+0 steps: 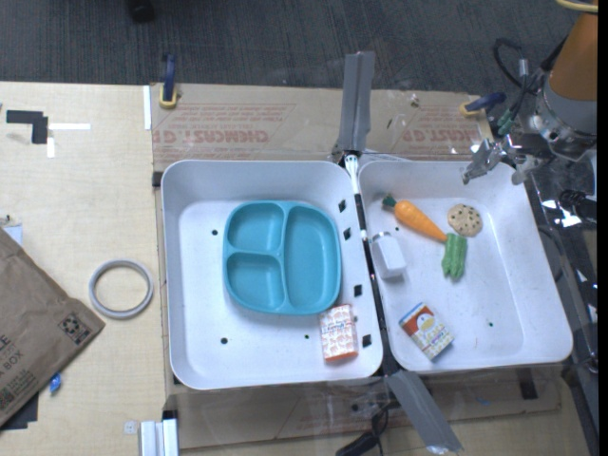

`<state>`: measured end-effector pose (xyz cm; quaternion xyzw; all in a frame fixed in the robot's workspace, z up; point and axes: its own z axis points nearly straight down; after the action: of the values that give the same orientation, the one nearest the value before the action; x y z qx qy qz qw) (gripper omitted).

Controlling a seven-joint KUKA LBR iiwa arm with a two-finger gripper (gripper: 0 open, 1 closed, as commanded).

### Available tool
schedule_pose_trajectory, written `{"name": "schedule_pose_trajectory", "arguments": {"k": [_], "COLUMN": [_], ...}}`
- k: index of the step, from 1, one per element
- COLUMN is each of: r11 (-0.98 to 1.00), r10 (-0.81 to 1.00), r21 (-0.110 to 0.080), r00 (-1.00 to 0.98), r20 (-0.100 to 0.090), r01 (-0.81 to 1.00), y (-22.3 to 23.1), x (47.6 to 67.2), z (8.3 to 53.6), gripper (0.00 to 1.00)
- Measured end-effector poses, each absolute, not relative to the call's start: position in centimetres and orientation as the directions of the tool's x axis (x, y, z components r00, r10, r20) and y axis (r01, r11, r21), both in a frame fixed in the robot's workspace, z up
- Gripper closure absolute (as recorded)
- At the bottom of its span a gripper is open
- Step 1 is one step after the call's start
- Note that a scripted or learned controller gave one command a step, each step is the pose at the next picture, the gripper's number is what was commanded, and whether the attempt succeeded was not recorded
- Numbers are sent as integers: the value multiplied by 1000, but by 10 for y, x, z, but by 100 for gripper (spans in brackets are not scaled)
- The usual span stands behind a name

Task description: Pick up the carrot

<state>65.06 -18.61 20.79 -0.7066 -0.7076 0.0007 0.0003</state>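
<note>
Orange-banded arm (579,55) above right bin's (532,350) far corner, jaws' state unclear, carrot (419,219) apart.

A robotics lab: two white bins (180,283) on a cardboard-covered bench (256,126), clamps (169,84), tape roll (121,287), carpet floor.

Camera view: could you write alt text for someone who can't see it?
An orange toy carrot lies untouched in the right white bin, beside a cookie and a green pod. The gripper hovers over that bin's far edge.
</note>
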Motion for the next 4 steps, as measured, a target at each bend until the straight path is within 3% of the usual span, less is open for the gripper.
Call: {"name": "schedule_pose_trajectory", "arguments": {"k": [1, 2, 3, 4], "r11": [-77, -179, -182, -292], "r10": [997, 984, 983, 956], "r21": [10, 9, 11, 10], "r00": [77, 179, 182, 292], "r20": [-2, 0, -1, 0], "r01": [997, 984, 983, 956], "y": [-157, -98, -139, -98], "x": [662, 637, 651, 634], "z": [98, 98, 98, 98], "gripper": [0, 0, 0, 0]}}
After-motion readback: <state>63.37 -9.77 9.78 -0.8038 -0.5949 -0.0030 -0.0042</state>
